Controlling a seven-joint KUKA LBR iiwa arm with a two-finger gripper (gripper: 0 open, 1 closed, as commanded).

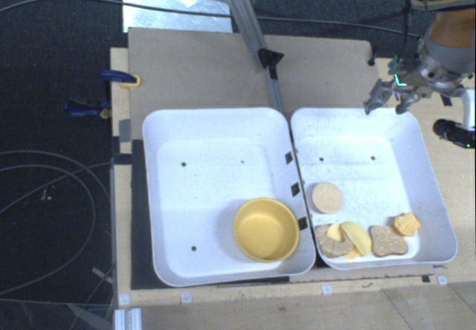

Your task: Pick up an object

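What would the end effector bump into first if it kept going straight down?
Probably the top rim of the right bin, since the end effector hangs about over that edge; depth is hard to judge.

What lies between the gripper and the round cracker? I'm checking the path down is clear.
In the camera view, only bare white floor of the right bin lies between the gripper and the round cracker.
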